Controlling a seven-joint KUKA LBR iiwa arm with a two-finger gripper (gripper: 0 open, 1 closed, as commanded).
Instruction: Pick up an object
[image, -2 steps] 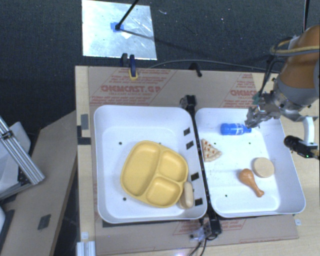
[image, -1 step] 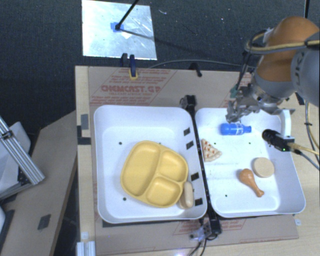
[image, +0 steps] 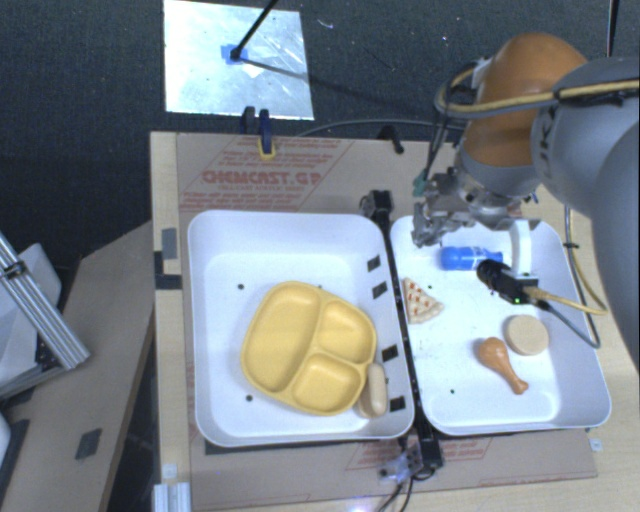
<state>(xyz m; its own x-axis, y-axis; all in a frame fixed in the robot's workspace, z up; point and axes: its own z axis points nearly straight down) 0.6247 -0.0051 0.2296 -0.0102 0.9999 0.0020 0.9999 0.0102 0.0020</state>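
Bins sit side by side on the bench (image: 166, 330) as I watch from the remote station through the slanted overhead camera. The left bin (image: 215, 300) carries a yellow divided tray (image: 300, 345), set slightly askew, with a pale roll-shaped piece (image: 375, 390) touching the tray's lower right corner, close to the wall the two bins share. Across that wall, in the right bin (image: 470, 405), a toy pizza slice (image: 420, 302) lies near the left wall. The pincer (image: 428, 228) hangs over the bin's upper left corner, and from this angle I cannot tell whether it is released or clenched; I see nothing gripped in it. Just beside it to the right, a blue cylinder (image: 462, 258) lies on its side on the bin floor, the nearest candidate for a pick. Lower down, a brown toy drumstick (image: 500, 363) lies slantwise, with a round tan disc (image: 526, 335) just above and to its right. The grey arm (image: 590, 130), with its orange band, reaches in from the right over the bin's far edge.
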